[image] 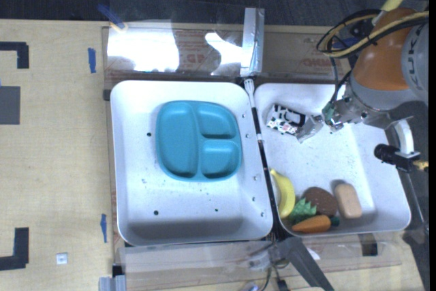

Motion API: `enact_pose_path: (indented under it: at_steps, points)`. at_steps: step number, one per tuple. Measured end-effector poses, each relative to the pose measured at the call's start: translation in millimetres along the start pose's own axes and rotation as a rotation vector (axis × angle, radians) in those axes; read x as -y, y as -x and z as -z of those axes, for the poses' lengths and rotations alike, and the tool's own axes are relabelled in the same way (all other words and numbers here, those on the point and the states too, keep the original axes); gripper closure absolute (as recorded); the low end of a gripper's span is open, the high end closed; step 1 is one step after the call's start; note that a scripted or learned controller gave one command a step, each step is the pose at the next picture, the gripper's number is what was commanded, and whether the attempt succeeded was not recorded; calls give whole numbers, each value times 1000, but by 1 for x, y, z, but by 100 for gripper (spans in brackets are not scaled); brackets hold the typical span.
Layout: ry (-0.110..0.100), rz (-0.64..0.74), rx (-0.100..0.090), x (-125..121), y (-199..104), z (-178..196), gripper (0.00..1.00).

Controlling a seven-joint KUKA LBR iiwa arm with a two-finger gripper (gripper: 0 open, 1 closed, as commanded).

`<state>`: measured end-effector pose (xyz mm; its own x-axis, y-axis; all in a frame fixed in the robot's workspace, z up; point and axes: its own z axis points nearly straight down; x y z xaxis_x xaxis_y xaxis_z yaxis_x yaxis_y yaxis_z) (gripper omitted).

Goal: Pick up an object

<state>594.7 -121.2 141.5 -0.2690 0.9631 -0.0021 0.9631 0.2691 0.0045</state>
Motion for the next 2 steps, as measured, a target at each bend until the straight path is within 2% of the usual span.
enact_pose_path:
  at_steps: [1, 2]
  points:
    - [3, 7, 2, -39, 23, -54, 0]
    - [5, 9, 5, -40, 24, -43, 100]
